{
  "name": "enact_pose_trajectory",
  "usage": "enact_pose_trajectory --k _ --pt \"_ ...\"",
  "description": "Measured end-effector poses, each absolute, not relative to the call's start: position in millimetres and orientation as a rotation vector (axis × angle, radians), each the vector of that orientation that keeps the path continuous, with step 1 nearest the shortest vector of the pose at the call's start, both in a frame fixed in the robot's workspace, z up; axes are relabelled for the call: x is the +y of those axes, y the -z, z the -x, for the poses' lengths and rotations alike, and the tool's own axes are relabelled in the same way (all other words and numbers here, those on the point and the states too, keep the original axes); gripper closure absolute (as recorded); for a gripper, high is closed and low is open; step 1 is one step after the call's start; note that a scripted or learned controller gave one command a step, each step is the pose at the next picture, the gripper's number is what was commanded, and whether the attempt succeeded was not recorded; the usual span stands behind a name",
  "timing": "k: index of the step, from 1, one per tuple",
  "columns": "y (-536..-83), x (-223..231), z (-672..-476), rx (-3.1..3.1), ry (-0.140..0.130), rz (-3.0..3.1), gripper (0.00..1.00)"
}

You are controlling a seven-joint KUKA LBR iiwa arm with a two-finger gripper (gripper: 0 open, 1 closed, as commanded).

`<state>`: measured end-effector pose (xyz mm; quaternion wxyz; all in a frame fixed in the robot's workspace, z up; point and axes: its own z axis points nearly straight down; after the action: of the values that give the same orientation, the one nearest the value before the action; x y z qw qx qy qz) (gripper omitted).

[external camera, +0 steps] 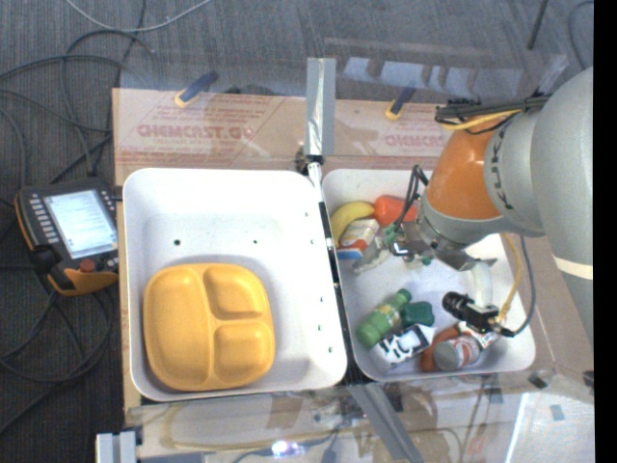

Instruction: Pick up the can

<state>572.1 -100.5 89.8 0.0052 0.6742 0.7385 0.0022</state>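
Two white bins are seen side by side on the bench. The left bin [154, 201] holds a yellow divided plate [209, 326], which lies flat in its near half. The right bin [521, 350] is crowded with small things. A yellow banana [349, 215] and an orange-red object [389, 207] are set at its far end, with a small packet [359, 233] just beside the banana. A green bottle [384, 319] lies tilted near the middle, touching a dark green piece [418, 311], and a black-and-white item [406, 343] rests just in front of them.

The can [456, 352], silver-topped with a red side, is found in the near right corner of the right bin, lying close to the bin's wall.

The arm [501, 177] is reached in from the right, its orange band above the far half of the right bin. The gripper [381, 249] is placed low near the banana and packet, well apart from the can. Whether it is released or clenched cannot be told, and nothing is seen held in it.
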Motion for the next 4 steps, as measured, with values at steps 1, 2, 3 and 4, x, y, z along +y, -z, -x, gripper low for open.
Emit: enact_pose_trajectory --k 1,2,3,4 --pt "-88.3 -149.8 -641.6 2.182 0.01 -2.273 0.0" --pt "-86.8 -119.8 -650.2 1.929 0.075 -2.498 0.0" --pt "-87.7 -135.6 -635.9 1.625 0.001 -2.692 0.0" --pt "-142.7 -183.5 -622.9 1.589 0.01 -2.711 0.0"
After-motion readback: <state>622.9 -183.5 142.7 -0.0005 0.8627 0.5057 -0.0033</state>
